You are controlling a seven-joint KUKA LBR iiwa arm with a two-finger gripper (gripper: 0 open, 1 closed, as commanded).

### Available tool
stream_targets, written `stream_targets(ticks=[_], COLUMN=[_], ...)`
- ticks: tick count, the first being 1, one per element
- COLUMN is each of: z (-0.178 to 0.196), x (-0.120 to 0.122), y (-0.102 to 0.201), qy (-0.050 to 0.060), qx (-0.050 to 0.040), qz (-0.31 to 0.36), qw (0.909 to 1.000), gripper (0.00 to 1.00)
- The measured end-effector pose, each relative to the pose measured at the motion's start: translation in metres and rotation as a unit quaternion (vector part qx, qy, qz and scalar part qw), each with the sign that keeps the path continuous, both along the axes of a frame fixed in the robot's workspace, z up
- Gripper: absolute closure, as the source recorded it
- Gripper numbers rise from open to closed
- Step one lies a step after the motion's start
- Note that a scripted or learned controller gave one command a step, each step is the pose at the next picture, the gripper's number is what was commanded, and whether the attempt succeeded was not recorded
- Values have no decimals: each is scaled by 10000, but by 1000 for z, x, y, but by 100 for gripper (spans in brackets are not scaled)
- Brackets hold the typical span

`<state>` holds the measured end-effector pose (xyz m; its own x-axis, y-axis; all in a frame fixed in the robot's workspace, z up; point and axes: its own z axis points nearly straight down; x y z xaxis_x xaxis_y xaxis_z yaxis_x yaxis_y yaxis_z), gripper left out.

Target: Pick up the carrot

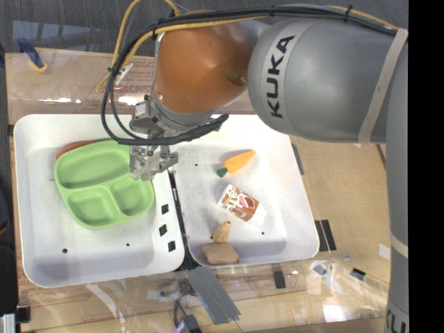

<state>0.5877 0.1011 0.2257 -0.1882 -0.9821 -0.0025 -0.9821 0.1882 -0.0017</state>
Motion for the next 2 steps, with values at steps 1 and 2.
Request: stream_targets(ticks=[1, 2], z=[-115, -130], x=[55, 71], y=[0, 49], qy=[-84, -37], qx=[24, 5], qz=[-487, 954], qw=[9988, 9954], gripper=[100, 100])
